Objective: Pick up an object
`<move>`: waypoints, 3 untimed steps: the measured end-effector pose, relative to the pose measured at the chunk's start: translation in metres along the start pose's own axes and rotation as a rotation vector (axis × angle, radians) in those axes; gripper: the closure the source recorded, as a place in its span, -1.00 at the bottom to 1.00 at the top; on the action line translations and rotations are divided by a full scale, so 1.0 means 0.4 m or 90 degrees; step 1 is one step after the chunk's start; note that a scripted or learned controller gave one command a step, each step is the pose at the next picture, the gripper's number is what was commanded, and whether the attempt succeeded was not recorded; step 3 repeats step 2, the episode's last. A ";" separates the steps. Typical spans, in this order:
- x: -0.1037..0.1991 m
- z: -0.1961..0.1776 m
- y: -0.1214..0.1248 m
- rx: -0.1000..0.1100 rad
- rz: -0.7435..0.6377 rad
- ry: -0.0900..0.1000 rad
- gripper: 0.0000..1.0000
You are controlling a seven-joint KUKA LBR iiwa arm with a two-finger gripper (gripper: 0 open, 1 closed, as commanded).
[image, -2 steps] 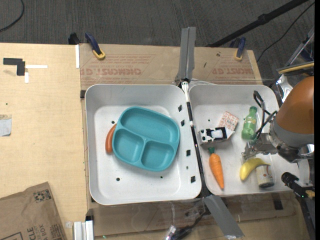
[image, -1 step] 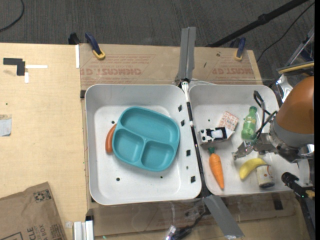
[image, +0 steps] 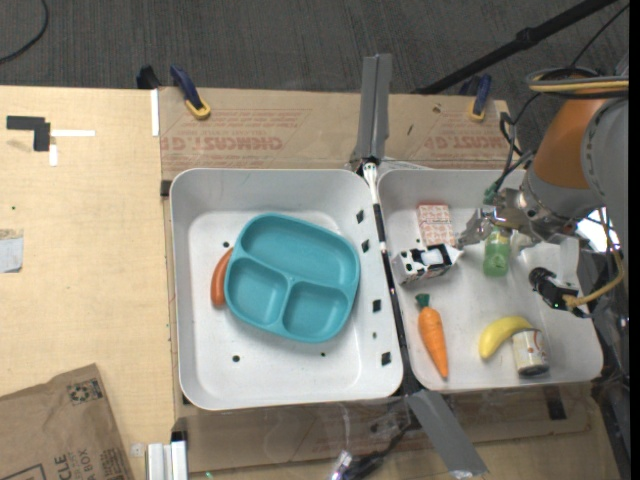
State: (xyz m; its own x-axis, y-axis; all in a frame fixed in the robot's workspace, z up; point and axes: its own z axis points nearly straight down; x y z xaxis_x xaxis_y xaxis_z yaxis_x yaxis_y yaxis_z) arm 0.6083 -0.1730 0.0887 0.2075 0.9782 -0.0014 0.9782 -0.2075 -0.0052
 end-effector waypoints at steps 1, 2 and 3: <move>-0.001 -0.015 -0.001 0.003 -0.002 -0.002 1.00; 0.141 -0.304 0.004 0.000 0.019 -0.001 1.00; 0.141 -0.304 0.004 0.000 0.019 -0.001 1.00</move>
